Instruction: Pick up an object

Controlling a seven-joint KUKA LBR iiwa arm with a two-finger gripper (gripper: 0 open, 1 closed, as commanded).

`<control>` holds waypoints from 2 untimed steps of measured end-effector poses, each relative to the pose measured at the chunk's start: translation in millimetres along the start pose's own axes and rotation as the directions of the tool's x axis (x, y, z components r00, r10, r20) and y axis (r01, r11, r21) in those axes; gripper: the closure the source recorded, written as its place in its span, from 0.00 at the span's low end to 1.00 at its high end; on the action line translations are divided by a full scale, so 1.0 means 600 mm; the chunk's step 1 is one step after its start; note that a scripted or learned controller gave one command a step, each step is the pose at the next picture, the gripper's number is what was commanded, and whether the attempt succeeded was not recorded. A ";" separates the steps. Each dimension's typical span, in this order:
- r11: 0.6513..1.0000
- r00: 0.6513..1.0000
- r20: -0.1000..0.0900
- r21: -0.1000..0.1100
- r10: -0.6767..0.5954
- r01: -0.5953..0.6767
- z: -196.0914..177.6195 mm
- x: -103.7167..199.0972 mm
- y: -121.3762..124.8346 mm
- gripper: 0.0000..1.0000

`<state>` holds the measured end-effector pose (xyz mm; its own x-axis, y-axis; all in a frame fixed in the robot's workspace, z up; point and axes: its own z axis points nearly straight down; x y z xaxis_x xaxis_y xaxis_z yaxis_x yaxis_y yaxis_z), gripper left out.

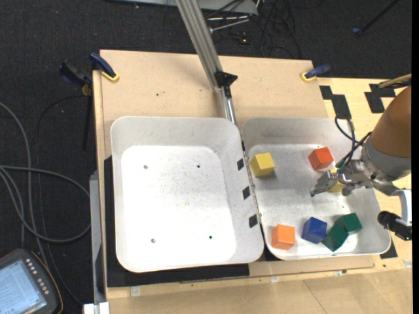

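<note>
The arm enters from 3 o'clock; its end effector (332, 184) sits low over the right bin (288, 133), toward that bin's 3 o'clock side. Finger state: cannot tell, since the tip is blurred and partly hidden by the wrist. A small yellow piece (336, 188) shows right at the tip; whether it is gripped cannot be told.

Right bin contents:
- yellow cube (262, 164) at 10 o'clock
- red-orange cube (320, 157) at 1 o'clock, just above the end effector
- orange cube (283, 236) at 7 o'clock
- blue cube (314, 229) at 6 o'clock, beside two green blocks (342, 231) at 5 o'clock

The left bin (131, 136) lies at 9 o'clock on the table (163, 84).
</note>
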<state>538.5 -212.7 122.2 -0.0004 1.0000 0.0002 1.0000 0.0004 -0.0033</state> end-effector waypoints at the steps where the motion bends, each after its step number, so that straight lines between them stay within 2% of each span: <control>1: 1.000 1.000 0.000 -0.002 0.000 0.000 0.047 0.001 0.000 0.00; 2: 1.000 1.000 0.002 -0.006 0.000 0.000 0.028 0.000 0.002 1.00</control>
<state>539.4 -212.7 105.5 -0.0004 1.0000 -0.0014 1.0000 0.0004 0.0023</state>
